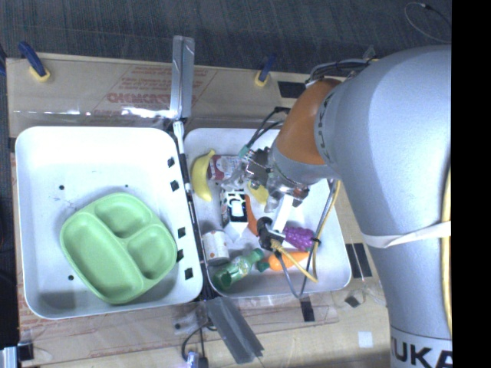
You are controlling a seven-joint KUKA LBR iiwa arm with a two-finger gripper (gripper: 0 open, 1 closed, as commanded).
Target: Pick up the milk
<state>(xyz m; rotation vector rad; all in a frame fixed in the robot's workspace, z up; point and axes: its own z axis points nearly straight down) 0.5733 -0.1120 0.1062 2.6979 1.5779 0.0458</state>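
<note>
Nearest the camera, in the right bin (230,138), a green bottle (234,271) lies against the front wall. An orange carrot (282,261) is just beside it, and a white cup (215,245) sits a little further in on the picture's left. A purple toy (300,238) lies near the carrot, toward the arm's side.

Past these, in the middle of the bin, is the milk (234,204). I take it to be the small black-and-white carton, though the clutter makes this uncertain. Its long side seems to run from near to far.

The claw (252,173) hangs just beyond the carton, slightly toward the picture's right. The coming move therefore likely needs a short shift toward the camera and to the picture's left, then a descent. The wrist hides the tip, so I cannot tell whether the claw is released or clenched. Nothing is seen held in it.

A banana (201,176) lies just beside the carton at the bin's left wall. In the left bin (92,159), well apart, rests a green plate (119,244).
</note>
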